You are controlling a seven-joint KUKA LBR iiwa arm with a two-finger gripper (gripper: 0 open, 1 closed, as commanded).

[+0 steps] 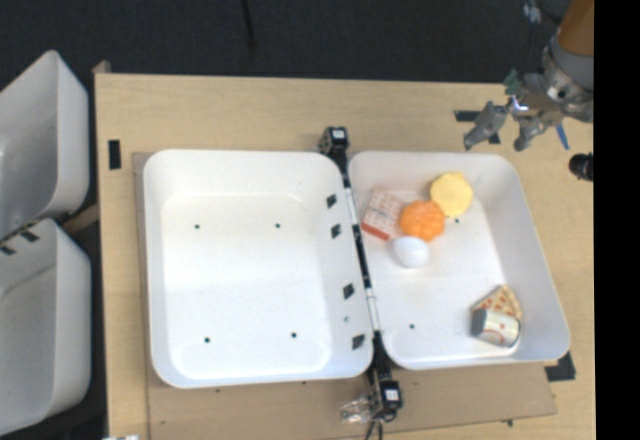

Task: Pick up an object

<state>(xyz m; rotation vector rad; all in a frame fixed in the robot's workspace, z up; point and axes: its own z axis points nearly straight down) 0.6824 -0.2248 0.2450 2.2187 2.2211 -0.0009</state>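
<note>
Nearest the lens, a small printed box [497,316] lies in the right bin [530,228] near its front corner. Further back: white ball [409,251], orange ball [422,220], yellow ball [452,193] & a red-white packet [381,213], all clustered (touching). Hand [508,131] hangs over the surface beyond the bin, fingers spread, nothing between them. Left bin [160,258] alongside.

Below and left of the gripper [508,131], a cluster is formed by a yellow ball [452,193], orange ball [422,220], white ball [409,251] and small packet [380,213]; bare floor of the right bin [440,328] separates them from a carton [497,317] lying directly below.
</note>
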